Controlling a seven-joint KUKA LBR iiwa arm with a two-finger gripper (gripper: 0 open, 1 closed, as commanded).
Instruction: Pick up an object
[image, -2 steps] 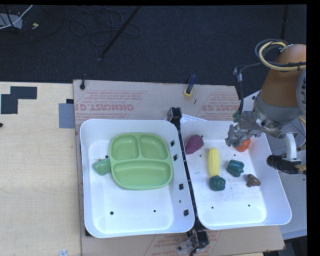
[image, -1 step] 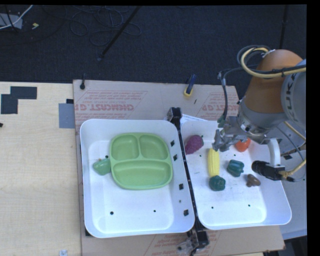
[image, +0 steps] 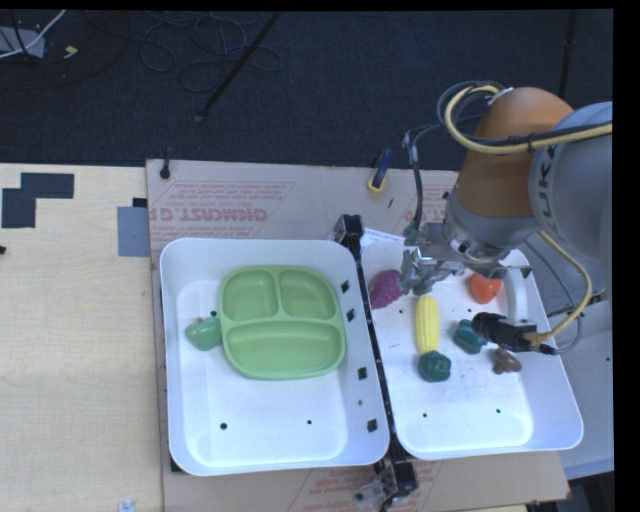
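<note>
My gripper hangs low over the back of the right bin, under the grey wrist and orange band. A yellow corn cob lies lengthwise just below it, its top end right by the gripper. A purple item rests immediately left of the gripper, against the bin's left wall. An orange-red piece lies to the right, partly covered by the arm. I see nothing held.
A dark green item, a teal one and a small brown one lie in the right bin's middle. The left bin holds a green divided plate and a small green toy. Cables trail at the right.
</note>
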